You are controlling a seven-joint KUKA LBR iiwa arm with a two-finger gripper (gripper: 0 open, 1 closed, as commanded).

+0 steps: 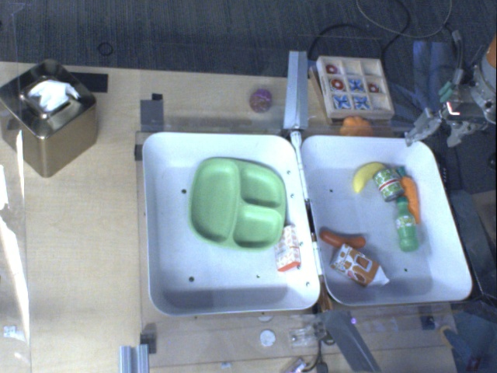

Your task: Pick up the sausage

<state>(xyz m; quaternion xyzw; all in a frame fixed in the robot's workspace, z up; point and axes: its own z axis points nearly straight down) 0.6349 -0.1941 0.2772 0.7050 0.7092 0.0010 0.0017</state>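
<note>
I'm hovering my gripper (pixel 435 123) off the right bin's (pixel 458 282) far corner; its opening I cannot tell. The sausage (pixel 342 239) is lying near the left wall, touching a packet (pixel 355 266); I'm planning to straddle its width.

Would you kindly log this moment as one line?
gripper: beyond right bin's far corner | sausage: in right bin, touching carton, ungrasped

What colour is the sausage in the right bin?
Reddish-brown sausage, seen in the camera view.

Gripper (pixel 435 123) at the view's right edge, tilted, pointing left.
</note>
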